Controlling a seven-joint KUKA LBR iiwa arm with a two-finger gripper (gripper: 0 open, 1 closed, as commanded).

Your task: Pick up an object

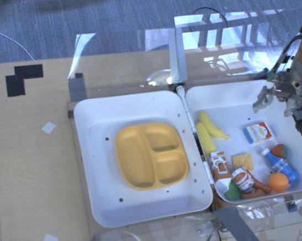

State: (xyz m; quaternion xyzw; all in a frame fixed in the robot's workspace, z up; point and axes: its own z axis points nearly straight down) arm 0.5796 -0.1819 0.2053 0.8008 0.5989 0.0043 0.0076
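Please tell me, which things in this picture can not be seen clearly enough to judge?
- Gripper: too small and blurred in the camera view to tell how it stands.
- Arm: cut off by the right edge.
- Small carton: label print too small to read.
- Items by the orange ball in the right bin: overlapping, identities unclear.

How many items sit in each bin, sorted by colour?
Left bin:
Yellow divided plate: 1
Right bin:
Yellow (banana, corn cob): 2
Orange fruit: 1
Blue bottle: 1
Tan cracker: 1
Small printed carton: 1
Other mixed-colour pieces at the front, hard to separate: about 4
Total: about 11
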